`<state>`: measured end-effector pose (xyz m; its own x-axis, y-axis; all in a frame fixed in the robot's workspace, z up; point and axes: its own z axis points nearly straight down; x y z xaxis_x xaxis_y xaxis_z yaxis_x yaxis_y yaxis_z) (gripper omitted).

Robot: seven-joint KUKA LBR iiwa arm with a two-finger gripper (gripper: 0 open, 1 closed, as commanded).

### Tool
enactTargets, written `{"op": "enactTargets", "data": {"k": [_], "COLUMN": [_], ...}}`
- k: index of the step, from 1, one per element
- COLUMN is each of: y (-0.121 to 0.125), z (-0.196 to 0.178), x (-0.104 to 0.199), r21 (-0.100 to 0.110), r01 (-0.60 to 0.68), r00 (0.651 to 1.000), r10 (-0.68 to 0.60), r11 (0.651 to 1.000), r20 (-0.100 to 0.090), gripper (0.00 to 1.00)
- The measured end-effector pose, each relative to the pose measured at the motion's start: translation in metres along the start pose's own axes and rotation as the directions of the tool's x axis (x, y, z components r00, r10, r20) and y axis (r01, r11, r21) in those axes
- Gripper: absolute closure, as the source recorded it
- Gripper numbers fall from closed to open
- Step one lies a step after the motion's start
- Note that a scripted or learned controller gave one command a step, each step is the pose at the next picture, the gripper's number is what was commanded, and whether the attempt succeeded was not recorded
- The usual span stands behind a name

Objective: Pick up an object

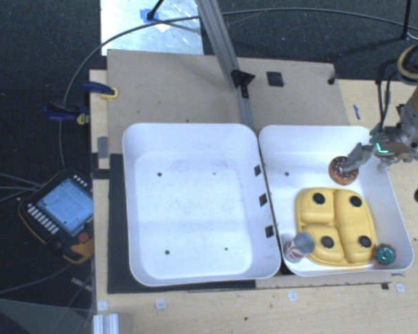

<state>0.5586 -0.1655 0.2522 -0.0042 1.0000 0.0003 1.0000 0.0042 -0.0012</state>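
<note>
My tool (pixel 350 161) reaches in from the right and touches down on the small brown round object (pixel 342 171) in the right bin (pixel 292 145), just above the yellow tray (pixel 336 227); grip unclear.

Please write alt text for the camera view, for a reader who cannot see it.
The grey arm's hand reaches in from the right over a small round brown object in the right shallow white bin. That bin also holds a yellow moulded plastic tray with dark holes, a small grey cup and a little teal ball. The left shallow white bin lies alongside.
</note>
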Motion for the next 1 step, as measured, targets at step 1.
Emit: {"op": "enactTargets", "data": {"k": [1], "y": [0.0007], "z": [-0.0013], "x": [0.0], "r21": [-0.003], "r01": [0.0], "r00": [1.0], "r10": [0.0], "r11": [1.0], "r20": [0.001], "gripper": [0.0]}}
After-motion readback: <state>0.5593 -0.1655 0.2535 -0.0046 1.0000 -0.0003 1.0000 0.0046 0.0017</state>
